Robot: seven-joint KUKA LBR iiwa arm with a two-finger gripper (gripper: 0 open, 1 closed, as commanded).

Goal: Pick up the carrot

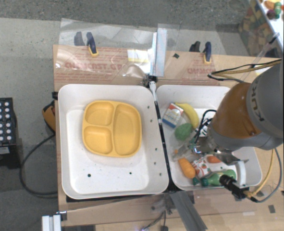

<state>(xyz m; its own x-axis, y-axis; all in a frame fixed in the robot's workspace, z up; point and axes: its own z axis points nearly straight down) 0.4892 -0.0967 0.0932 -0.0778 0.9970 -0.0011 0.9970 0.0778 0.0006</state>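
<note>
The carrot (185,167) lies loose in the right bin (214,91), at about seven o'clock. The end effector (195,148) hovers just beside it toward one o'clock; its grip state I cannot tell.

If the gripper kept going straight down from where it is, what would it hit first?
Probably the carrot, lying just below-left of the gripper in the right bin. Depth is hard to judge, so it might meet the bin floor beside it.

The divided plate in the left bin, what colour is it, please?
Yellow plate, seen in the camera view.
</note>
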